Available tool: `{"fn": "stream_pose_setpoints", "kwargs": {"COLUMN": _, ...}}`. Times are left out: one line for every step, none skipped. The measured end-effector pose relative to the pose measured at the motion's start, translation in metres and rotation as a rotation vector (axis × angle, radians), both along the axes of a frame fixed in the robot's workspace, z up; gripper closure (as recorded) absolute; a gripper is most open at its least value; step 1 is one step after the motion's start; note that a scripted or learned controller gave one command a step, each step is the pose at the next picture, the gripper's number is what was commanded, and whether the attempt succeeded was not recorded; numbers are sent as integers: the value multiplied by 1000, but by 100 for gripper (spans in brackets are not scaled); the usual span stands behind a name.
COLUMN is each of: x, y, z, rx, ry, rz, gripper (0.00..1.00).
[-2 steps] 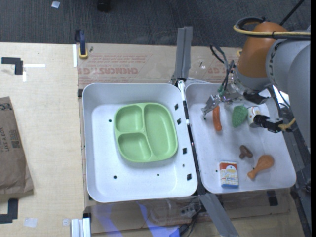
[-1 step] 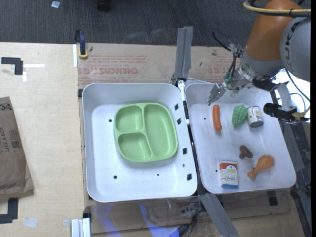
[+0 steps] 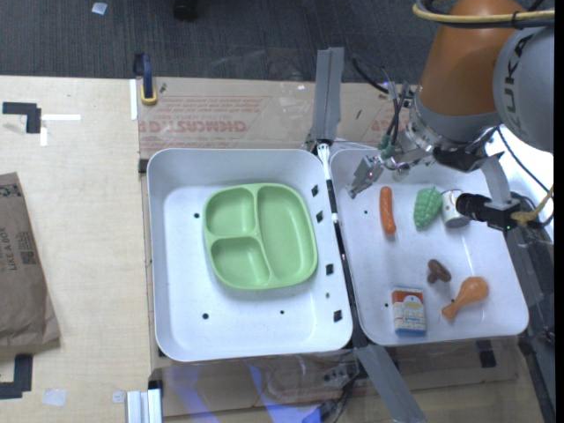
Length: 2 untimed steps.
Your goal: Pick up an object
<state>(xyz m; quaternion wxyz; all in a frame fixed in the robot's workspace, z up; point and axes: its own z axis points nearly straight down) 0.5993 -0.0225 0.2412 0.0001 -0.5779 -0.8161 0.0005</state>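
A green divided plate [image 3: 261,234] is seen lying in the left bin [image 3: 167,263]. In the right bin [image 3: 502,311], the gripper [image 3: 366,176] is seen near the far left corner, its two fingers slightly parted with nothing between them. Just to its right and nearer the camera, an orange sausage [image 3: 387,211] lies apart from the fingertips. A small carton [image 3: 408,311] is found near the front edge. Further right are placed a green ridged item [image 3: 427,207], a brown piece [image 3: 438,271] and an orange drumstick [image 3: 466,297].
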Motion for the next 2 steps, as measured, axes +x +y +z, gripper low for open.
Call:
{"fn": "stream_pose_setpoints", "kwargs": {"x": 16, "y": -56, "z": -51, "rx": -1, "ry": 2, "rz": -165, "gripper": 0}}
{"fn": "stream_pose_setpoints", "kwargs": {"x": 45, "y": -76, "z": -110, "rx": -1, "ry": 0, "rz": -153, "gripper": 0}}
